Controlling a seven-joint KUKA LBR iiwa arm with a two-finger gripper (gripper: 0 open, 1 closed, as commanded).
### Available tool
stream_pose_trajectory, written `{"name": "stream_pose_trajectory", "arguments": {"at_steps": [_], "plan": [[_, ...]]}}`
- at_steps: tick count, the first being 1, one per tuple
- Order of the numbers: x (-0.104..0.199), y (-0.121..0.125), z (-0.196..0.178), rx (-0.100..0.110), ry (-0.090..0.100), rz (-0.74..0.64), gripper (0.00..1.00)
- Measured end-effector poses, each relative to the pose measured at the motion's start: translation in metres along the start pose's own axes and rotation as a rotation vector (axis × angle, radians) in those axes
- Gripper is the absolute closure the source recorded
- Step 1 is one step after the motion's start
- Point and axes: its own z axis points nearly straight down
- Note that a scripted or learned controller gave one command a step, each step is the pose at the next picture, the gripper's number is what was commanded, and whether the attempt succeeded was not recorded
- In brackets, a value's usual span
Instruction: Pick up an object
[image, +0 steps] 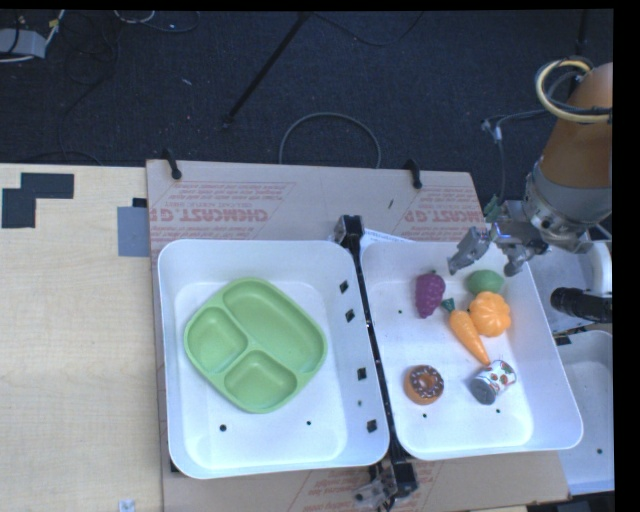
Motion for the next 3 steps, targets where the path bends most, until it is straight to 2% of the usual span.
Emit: {"name": "stream_pose_trajectory", "arguments": {"at_steps": [1,3], "plan": [[0.000,0.002,-0.007,-0.012,-0.002,-0.002,0.00],[0.004,-0.005,0.116,-0.008,0.000,-0.001,0.00]]}}
